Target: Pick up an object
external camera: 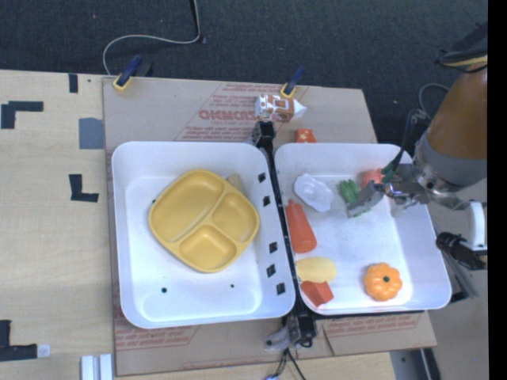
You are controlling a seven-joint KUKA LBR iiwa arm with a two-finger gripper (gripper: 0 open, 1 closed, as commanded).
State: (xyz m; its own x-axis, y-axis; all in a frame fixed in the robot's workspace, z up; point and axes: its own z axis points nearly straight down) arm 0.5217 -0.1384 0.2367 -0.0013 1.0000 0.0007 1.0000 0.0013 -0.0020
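Note:
The right bin holds several items: a white crumpled piece, a green piece, a small red piece, a long orange cylinder, a yellow lump, a red block and an orange pumpkin. My gripper reaches in from the right and hangs low over the bin's upper middle. It is just right of the green piece and below the small red piece. I see nothing held by it.
A yellow divided plate lies in the left bin. A small printed carton and an orange bit sit on the cardboard behind the bins. The black divider runs between both bins.

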